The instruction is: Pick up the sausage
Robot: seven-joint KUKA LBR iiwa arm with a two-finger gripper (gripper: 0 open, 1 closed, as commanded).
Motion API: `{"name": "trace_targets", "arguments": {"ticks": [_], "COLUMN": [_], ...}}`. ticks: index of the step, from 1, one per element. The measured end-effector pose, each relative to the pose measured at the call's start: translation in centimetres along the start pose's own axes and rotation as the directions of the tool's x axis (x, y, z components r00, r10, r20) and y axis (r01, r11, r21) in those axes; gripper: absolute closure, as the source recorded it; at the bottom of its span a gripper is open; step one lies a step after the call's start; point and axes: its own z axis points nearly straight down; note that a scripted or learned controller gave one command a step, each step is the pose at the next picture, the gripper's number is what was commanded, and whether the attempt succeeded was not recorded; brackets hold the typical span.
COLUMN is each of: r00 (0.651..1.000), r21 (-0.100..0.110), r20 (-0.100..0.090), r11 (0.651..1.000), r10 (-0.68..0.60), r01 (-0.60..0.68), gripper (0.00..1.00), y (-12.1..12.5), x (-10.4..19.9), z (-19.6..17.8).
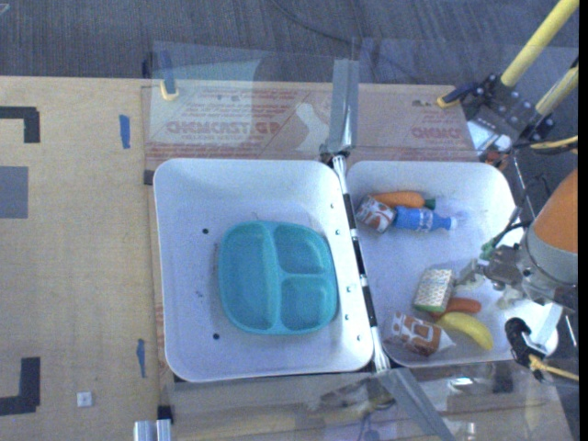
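Note:
The sausage (463, 305) is a short red-orange piece lying in the right bin (487, 184), between a tan waffle-like block (434, 288) and a yellow banana (466, 328). My gripper (488, 271) hangs over the bin's right side, just above and to the right of the sausage. Nothing shows in its grasp. The grey wrist and orange band (560, 223) sit behind it at the right edge.
At the back of the right bin lie a carrot (401, 198), a small can (375, 214) and a blue bottle (423, 219). A brown packet (415, 333) rests at the front. The left bin (184, 246) holds a teal divided plate (277, 277).

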Motion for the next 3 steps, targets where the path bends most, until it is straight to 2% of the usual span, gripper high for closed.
{"name": "trace_targets", "arguments": {"ticks": [1,2,3], "r00": [0.998,0.998,0.998], "r21": [-0.005,-0.007,-0.007], "r20": [0.013,0.013,0.013], "r11": [0.998,0.998,0.998], "r10": [-0.065,-0.062,-0.062], "r01": [0.065,0.062,0.062], "gripper": [0.00,1.00,0.00], "y": [-3.4,-3.3,-3.3], "x": [6.4,6.3,6.3], "z": [0.2,-0.9,-0.9]}}
